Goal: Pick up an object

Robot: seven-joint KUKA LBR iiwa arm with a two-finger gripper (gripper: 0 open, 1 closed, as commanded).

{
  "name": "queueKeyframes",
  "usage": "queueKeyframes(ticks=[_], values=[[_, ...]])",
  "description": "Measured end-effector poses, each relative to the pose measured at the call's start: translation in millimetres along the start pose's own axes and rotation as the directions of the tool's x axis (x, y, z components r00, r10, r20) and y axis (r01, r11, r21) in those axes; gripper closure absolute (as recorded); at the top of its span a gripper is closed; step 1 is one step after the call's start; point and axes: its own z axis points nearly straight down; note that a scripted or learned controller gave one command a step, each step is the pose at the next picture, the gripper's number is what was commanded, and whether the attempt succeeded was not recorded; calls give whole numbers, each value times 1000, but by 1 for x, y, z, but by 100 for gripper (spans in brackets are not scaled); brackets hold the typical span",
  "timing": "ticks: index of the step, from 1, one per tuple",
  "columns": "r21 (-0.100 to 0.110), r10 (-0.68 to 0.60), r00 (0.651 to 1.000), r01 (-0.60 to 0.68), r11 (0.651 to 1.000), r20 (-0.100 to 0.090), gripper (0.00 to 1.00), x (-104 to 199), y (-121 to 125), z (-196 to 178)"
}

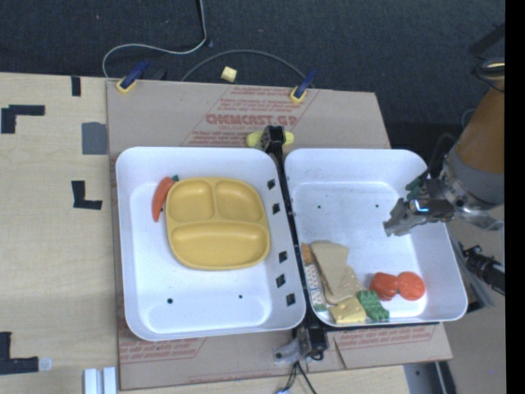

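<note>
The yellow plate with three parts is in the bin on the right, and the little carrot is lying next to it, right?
Not quite. The camera view shows the yellow plate in the left bin, not the right one. The rest holds: the plate has three parts, and the little carrot lies next to it, by its left edge.

A single fixed camera looks down at a slant from above the bench (49, 220), framing both white bins (139, 302) side by side from moderately far.
</note>
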Motion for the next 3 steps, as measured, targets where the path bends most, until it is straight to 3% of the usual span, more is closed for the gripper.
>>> queueKeyframes(ticks=[1, 2, 3], values=[[3, 3, 1000, -3, 1000, 1, 100, -30, 4, 32], [1, 1, 1000, -1, 1000, 0, 100, -29, -3, 40], [-1, -6, 1000, 6, 1000, -2, 100, 26, 6, 36]])
